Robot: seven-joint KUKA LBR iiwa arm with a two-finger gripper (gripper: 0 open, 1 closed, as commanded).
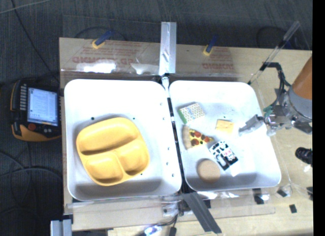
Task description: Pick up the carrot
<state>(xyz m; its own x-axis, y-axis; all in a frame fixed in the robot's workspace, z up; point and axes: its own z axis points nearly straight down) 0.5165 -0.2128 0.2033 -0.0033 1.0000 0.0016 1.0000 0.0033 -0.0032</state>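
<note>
Carrot — which of the small things in the right bin it was could not be told from the camera view; the nearest in colour was a pale wedge with red and orange spots [197,138], lying close to that bin's left wall, about halfway along it.

The bench [244,57] carried two white bins side by side. The left bin [101,95] held a yellow divided tray [112,150], set toward its near edge and filling much of the floor. The right bin [244,98] held the small things. The arm [306,85] came in over the bench's right edge, its orange band at the frame's side, and the gripper [254,125] stood over the right bin just inside its right wall, about midway between far and near edges. Whether it was open or closed could not be told, and nothing could be seen in its hold.

Off the bench's left edge lay a handheld control unit [35,109] with a lit screen. A metal strip [168,47] ran from the bench's far edge down to where the bins met.

Among the small things, a round tan disc [208,170] sat near the right bin's near edge, just beside a black-and-white patterned piece [224,155]. A green-and-white checked block [192,112] lay toward the far left corner, and a small yellow block [224,125] lay near the middle — between the wedge and the gripper, apart from both.
</note>
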